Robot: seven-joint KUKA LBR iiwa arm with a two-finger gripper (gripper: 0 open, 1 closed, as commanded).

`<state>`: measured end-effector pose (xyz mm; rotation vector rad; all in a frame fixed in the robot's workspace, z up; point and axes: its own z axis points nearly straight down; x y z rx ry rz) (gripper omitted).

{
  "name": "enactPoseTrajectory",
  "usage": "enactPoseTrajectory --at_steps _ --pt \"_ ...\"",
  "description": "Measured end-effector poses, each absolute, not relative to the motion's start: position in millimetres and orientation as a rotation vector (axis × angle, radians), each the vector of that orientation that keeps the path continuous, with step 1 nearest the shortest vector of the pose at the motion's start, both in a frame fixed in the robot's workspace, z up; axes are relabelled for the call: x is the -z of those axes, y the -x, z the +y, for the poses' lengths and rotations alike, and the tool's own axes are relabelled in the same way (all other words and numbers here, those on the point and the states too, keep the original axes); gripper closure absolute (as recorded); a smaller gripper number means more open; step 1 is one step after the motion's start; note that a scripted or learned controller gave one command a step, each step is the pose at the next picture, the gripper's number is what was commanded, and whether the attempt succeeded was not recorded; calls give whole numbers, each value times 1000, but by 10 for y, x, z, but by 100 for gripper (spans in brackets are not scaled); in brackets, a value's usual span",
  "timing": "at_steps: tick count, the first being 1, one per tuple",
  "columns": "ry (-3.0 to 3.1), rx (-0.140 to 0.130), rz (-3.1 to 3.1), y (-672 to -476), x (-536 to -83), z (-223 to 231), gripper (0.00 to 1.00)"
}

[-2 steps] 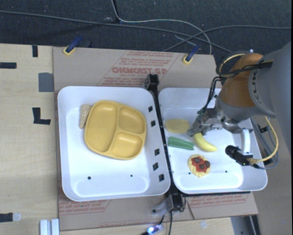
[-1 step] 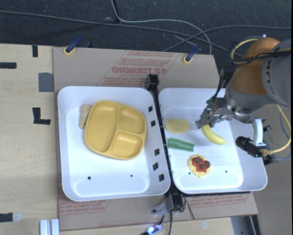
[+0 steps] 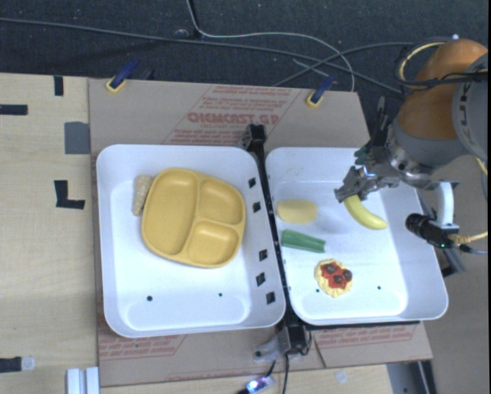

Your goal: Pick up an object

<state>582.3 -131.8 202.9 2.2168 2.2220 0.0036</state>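
hand (image 3: 354, 189) over right bin | banana (image 3: 367, 214) just beneath, touching

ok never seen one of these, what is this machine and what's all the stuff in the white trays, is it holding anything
This is one photo from a camera fixed above a bench, looking down at a slant. The grey machine with the orange band at the right is a robot arm. At its end sits a gripper, a two-finger claw for picking things up.

On the bench are two shallow white bins side by side. The left bin holds a yellow divided plate with a small tan piece tucked at its left edge. The right bin holds toy-like food: a banana, a pale yellow lump, a green stick and a small pizza-like piece.

The gripper is low over the banana's upper end, perhaps touching it. I cannot tell from this angle whether it actually holds it; the banana appears to lie on the bin floor.
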Motion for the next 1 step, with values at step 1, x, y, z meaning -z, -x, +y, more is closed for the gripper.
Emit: enactPoseTrajectory --at_steps 1 --pt "-2217 -4 2222 -5775 -2488 -1264 100"
